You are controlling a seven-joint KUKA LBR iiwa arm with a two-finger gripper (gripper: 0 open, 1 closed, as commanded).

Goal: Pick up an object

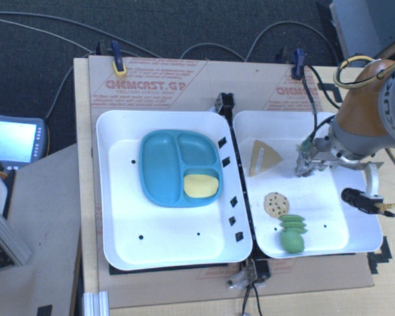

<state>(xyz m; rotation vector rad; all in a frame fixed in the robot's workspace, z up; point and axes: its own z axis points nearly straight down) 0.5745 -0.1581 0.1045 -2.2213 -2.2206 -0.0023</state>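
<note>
Tray (164, 170) in left bin (118, 196); cookie (276, 204) (wedge (264, 157) behind) in right bin (336, 232).

**One fixed camera, high above the bench**

You look down at a slant from above on both white bins: left bin (118, 242) at frame centre-left, right bin (329, 239) centre-right. The arm (365, 107) enters from the right edge. Floor and cables fill the top.

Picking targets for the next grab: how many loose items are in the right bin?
3. A tan wedge lies near the bin's upper left, a round cookie sits below it, and a green ridged piece lies by the front edge. The arm may hide more.
</note>
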